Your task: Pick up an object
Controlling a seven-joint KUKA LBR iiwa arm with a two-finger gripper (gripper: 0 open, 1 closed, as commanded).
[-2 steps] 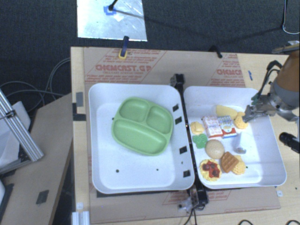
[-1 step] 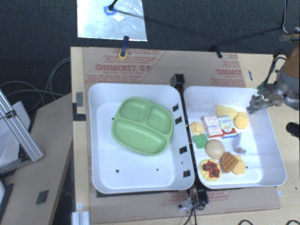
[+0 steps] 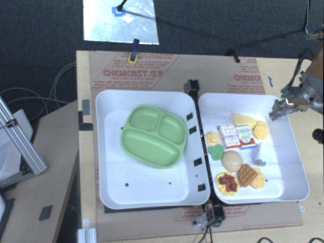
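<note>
Approaching stage: gripper (image 3: pixel 280 109) hovers at the far right edge of the right bin (image 3: pixel 291 158), above bare floor, nothing between its jaws; how wide they stand cannot be told. Candidate objects clustered mid-bin, well apart from it: yellow wedge (image 3: pixel 244 119), red-and-white carton (image 3: pixel 236 136), waffle (image 3: pixel 247 174), bread roll (image 3: pixel 232 160), green piece (image 3: pixel 215 151). Left bin (image 3: pixel 109 186) holds a green divided plate (image 3: pixel 154 135). Next move likely calls for travel left and near, then descent onto one item.

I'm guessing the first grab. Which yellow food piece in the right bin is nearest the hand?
The yellow wedge at the pile's far end, nearest the hand. The round yellow waffle beside it sits slightly farther; other yellow pieces lie lower in the pile.
</note>
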